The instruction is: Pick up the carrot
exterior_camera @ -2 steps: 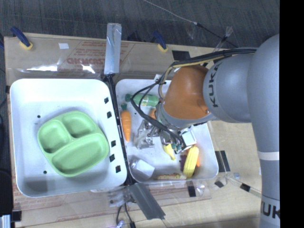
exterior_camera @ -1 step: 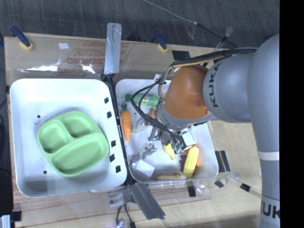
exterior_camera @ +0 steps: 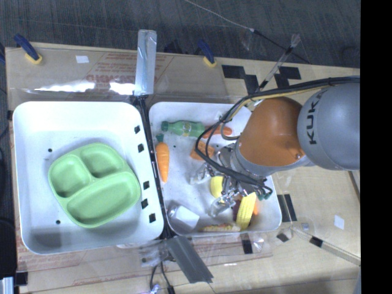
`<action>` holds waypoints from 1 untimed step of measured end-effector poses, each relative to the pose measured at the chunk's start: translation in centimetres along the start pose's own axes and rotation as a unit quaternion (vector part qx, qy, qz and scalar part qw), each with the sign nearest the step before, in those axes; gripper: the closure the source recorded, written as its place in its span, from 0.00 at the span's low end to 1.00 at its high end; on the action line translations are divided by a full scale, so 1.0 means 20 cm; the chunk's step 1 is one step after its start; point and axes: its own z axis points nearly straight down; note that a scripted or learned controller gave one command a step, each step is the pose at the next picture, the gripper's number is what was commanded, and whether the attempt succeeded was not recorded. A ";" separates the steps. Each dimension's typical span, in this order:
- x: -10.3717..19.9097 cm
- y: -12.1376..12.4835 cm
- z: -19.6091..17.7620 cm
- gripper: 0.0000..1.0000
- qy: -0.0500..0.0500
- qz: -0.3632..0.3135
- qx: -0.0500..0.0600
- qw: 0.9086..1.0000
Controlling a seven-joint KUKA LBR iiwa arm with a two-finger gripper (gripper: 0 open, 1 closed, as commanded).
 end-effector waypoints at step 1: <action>-0.38 0.12 -0.01 0.00 -0.002 0.011 0.003 1.000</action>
